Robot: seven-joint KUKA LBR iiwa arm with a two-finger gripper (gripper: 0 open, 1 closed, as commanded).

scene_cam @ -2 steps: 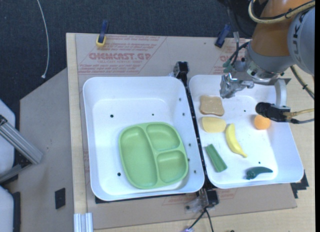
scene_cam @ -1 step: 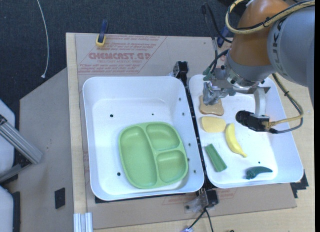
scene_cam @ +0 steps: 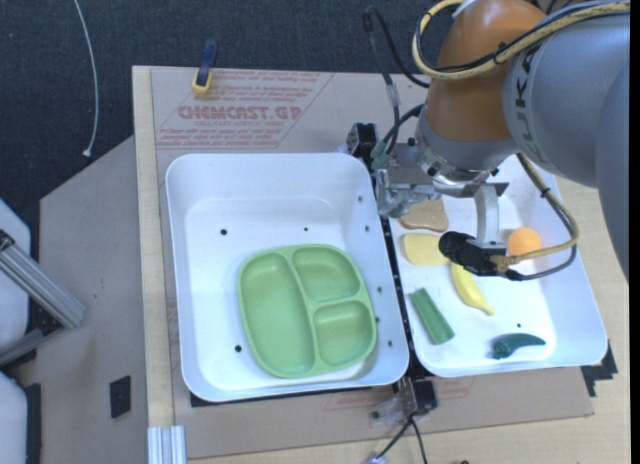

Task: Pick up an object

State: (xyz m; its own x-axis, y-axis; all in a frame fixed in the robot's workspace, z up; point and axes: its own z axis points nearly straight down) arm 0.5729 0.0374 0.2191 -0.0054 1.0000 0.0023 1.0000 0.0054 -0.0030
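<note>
Orange and grey, the arm (scene_cam: 560, 82) reaches in from the right and hangs low over the far left corner of the right bin (scene_cam: 572, 324). Its gripper (scene_cam: 408, 192) sits close to the wall that divides the two bins. From where I stand the bulky wrist covers most of it, so I cannot tell whether the gripper is released or clenched, and I see nothing carried in it.

The things on offer all lie in that right bin. A tan slice (scene_cam: 428, 216) is just beside the gripper, with a pale yellow piece (scene_cam: 420, 249) touching or nearly touching its near edge. A banana (scene_cam: 470, 289) lies further toward me, a green stick (scene_cam: 433, 315) lies near the dividing wall, and a dark teal piece (scene_cam: 517, 344) sits by the front rim. An orange ball (scene_cam: 524, 242) rests toward the right side. The left bin (scene_cam: 200, 202) holds a green divided plate (scene_cam: 303, 307), well apart from the gripper.

I judge this to be the approach step: the gripper is down near the tan slice, which looks like the likely target, though it may be the bin wall it is lined up on. Nothing is lifted yet.

The next move calls for settling squarely over the slice, clear of the wall and the pale yellow piece, then closing and rising straight. The slice looks flat and thin, so getting a hold on it could be awkward.
</note>
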